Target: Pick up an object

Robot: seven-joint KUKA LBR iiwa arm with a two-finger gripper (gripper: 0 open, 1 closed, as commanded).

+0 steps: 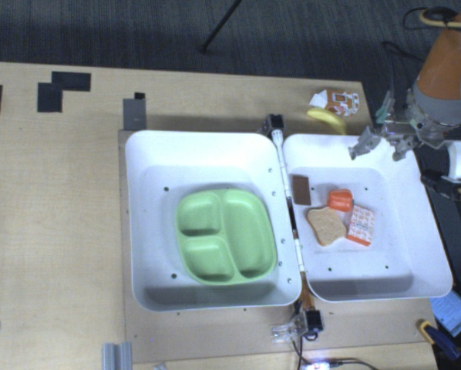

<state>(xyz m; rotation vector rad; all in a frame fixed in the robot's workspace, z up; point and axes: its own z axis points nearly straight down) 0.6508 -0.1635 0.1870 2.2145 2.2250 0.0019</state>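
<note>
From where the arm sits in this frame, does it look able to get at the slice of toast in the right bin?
Probably yes. The tan slice of toast lies flat in the white right bin with nothing on top, and the pincer hovers at that bin's far edge. The small orange cup-like object beside it may crowd a grasp.

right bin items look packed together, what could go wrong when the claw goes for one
1. The toast, orange piece and carton sit touching, so the claw may well nudge a neighbour or close on two at once.
2. The brown block lies close to the bin's left wall, so a finger could hit that wall.
3. The claw hovers over the far rim, away from the cluster, so a straight drop would probably grab nothing.
</note>
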